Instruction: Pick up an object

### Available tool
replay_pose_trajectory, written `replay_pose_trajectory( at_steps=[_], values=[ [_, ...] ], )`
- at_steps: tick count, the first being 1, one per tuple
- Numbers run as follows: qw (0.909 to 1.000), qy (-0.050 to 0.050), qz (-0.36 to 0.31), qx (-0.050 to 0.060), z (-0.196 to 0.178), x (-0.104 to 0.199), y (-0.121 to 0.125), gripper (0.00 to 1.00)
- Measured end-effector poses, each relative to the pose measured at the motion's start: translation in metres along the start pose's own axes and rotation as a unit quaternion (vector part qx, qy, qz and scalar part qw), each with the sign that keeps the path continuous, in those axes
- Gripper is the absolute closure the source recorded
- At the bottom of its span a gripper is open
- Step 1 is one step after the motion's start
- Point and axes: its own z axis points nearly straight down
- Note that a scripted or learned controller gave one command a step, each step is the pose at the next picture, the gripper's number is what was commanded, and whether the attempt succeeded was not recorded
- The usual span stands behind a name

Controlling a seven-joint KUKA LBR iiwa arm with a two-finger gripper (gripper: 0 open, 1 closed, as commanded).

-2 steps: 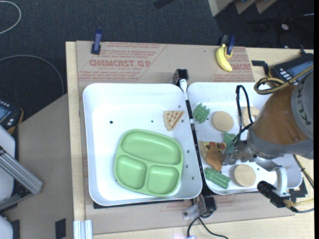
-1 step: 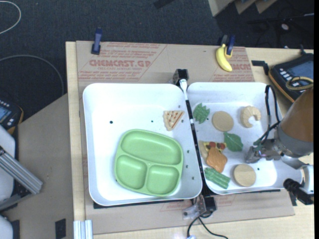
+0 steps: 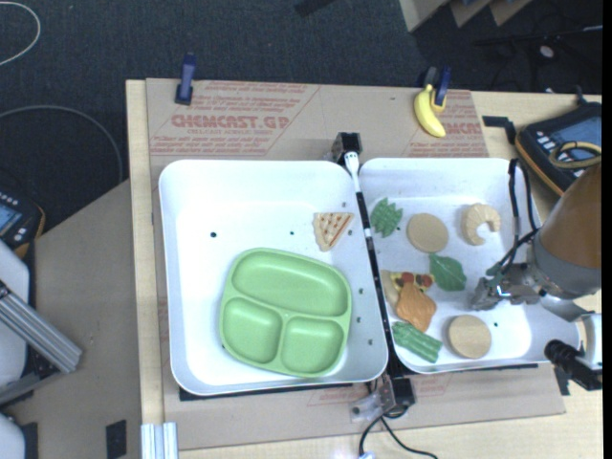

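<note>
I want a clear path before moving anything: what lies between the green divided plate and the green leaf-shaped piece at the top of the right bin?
In the camera view, between the green divided plate and the green leaf-shaped piece lie a tan waffle-patterned triangle and the bins' adjoining white rims.

Two white bins [image 3: 182,256], one green tray [image 3: 285,311]

The right bin [image 3: 497,172] is crowded: a round cracker [image 3: 427,231] and a croissant [image 3: 479,223] sit toward twelve o'clock, two green leaves [image 3: 386,216] [image 3: 448,273] lie at ten o'clock and centre, and an orange food piece [image 3: 415,304], a green pod [image 3: 417,341] and a round biscuit [image 3: 469,336] fill six o'clock. The gripper [image 3: 490,291] stands at three o'clock, just beside the centre leaf. Open floor lies along the top wall. In the left bin [image 3: 191,218], a green divided plate [image 3: 285,312] takes five o'clock and a waffle wedge [image 3: 332,228] two o'clock; the nine-to-twelve o'clock area is free.
</note>
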Motion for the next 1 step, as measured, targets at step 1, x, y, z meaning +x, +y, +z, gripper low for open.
replay_pose_trajectory(
  at_steps=[1],
  values=[
    [1.0,0.0,0.0,-0.001,-0.0097,0.0001,0.0002,1.0]
  ],
)
